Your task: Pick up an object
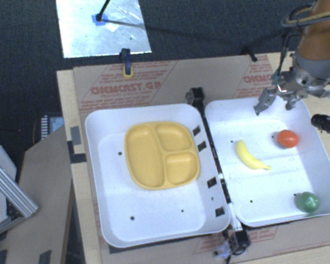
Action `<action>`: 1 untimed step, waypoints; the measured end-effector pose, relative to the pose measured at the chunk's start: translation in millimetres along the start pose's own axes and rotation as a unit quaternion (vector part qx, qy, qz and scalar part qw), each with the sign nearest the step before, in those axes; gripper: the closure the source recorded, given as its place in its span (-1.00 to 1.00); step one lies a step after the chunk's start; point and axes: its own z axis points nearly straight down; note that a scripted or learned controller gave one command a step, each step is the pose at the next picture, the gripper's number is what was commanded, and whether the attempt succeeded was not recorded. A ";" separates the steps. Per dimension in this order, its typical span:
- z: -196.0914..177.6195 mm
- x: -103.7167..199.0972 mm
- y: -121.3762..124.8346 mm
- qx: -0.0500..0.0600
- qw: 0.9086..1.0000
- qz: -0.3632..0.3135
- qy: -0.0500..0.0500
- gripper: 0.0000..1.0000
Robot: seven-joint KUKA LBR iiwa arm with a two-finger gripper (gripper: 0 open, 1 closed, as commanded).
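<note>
Three small things lie loose in the right bin point(327, 168): a yellow banana point(251, 155) near its middle, an orange-red ball point(286, 138) just to the banana's right, and a green ball point(307, 202) down in the near right corner. They sit well apart from one another, which suits a picking task, since each leaves bare white floor around it for a gripper to come down beside it. The left bin point(112, 212) carries a yellow divided plate point(160, 154), lying flat near its middle with its three compartments bare; it looks like a place to drop things rather than something to lift. The gripper point(277, 99) hangs over the far edge of the right bin, above and behind the orange-red ball, and touches none of the three things. Its jaws stand apart with nothing between them, so nothing is held yet and the task appears to be at its start. Any of the three could be the pick; the orange-red ball is the nearest to the gripper, and the banana lies at a slant, so the wrist would probably have to turn to close across its narrow side. Both balls could roll away if nudged off centre. The bins rest side by side on a cardboard sheet point(146, 80) laid over the surface.
</note>
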 end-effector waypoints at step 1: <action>63.0 -0.8 0.5 0.000 1.000 0.000 0.000 -1.00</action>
